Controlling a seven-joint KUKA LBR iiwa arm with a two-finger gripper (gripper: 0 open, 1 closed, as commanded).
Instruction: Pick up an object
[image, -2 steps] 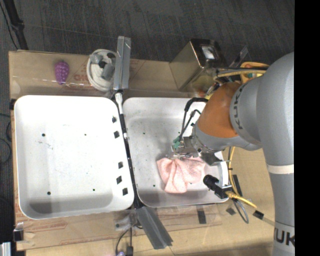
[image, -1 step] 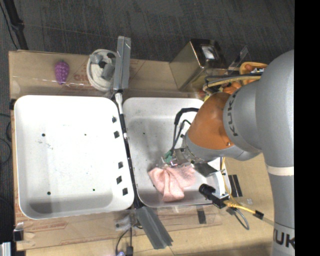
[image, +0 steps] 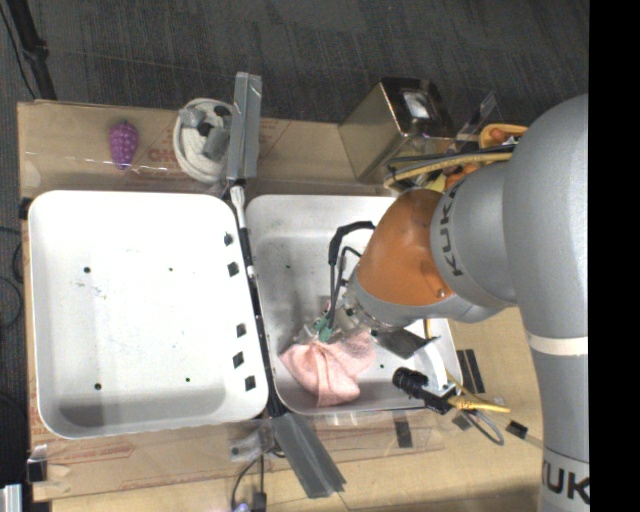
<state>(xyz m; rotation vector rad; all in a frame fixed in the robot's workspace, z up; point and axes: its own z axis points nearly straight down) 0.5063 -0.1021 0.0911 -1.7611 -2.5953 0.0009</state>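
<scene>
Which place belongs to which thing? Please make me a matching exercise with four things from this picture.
Things:
1. pink cloth
2. purple object
3. orange band
4. gripper

Places:
A. outside the bins, beyond the left bin
B. on the arm, above the wrist
C. lying in the right bin
D. hanging over the right bin, at the cloth's upper edge

Pairs: 1-C, 2-A, 3-B, 4-D.

The arm (image: 470, 250) leaned over the right bin (image: 290, 250). Its gripper (image: 327, 328) hung low, just at twelve o'clock of a crumpled pink cloth (image: 325, 372) lying near the bin's six o'clock wall. The left bin (image: 130, 330) sat at nine o'clock.
</scene>
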